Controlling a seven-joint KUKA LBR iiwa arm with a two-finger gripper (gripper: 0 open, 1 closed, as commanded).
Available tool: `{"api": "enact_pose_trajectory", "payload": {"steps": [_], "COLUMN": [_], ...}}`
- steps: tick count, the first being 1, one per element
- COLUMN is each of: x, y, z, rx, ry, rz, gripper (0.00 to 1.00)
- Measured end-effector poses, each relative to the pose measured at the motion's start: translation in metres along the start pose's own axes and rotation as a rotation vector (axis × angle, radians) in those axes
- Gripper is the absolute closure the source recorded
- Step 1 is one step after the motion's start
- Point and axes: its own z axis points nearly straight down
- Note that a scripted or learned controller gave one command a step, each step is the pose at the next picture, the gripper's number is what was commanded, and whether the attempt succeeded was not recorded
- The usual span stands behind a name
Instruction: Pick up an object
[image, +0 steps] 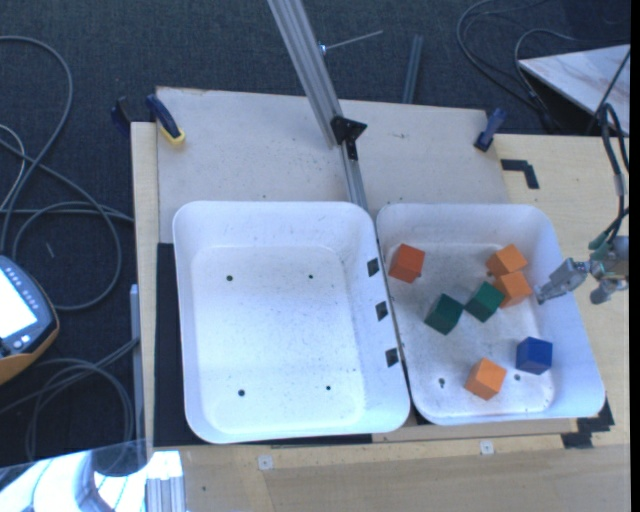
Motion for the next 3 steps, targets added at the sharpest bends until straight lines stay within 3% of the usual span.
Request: {"api": "enact_pose_trajectory", "payload": {"steps": [1, 2, 3], "x": [0.064, 0.110, 0.079], "y": [0.070, 0.007, 0.034], "z": [0.036, 0.102, -0.057], "rx": [-0.002, 0.012, -0.011], "ry": [0.001, 0.005, -0.005], "rz": [-0.008, 0.000, 0.000], "gripper": [0.00, 0.00, 0.00]}}
